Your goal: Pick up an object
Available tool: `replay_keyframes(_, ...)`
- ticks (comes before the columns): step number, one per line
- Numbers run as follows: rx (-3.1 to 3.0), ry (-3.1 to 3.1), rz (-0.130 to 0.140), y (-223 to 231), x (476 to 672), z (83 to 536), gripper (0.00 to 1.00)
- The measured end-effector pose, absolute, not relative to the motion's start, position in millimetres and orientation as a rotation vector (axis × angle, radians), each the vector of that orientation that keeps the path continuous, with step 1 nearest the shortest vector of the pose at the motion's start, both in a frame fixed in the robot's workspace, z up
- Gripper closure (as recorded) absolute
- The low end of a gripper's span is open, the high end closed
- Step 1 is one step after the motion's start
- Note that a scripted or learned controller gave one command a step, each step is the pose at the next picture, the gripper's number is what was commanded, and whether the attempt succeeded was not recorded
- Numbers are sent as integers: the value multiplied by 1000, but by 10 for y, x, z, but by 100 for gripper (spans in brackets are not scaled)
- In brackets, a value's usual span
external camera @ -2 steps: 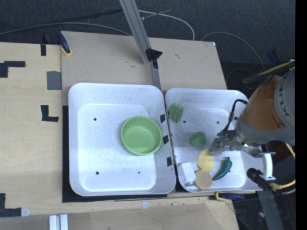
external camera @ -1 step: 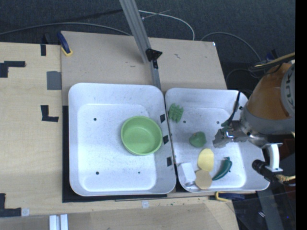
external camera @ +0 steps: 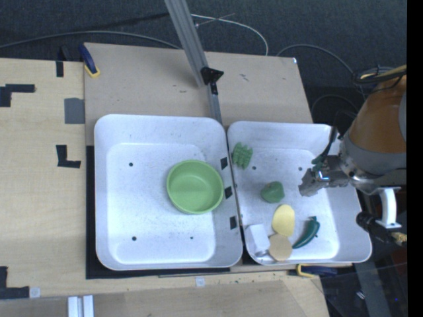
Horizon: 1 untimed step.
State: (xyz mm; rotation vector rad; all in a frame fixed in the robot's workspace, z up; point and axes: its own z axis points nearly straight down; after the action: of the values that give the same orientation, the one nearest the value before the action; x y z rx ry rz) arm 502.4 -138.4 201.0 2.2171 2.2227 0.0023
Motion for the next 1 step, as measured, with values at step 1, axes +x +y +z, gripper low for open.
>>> replay_keyframes(1,2219,2223,1,-1379,5030,2217,100)
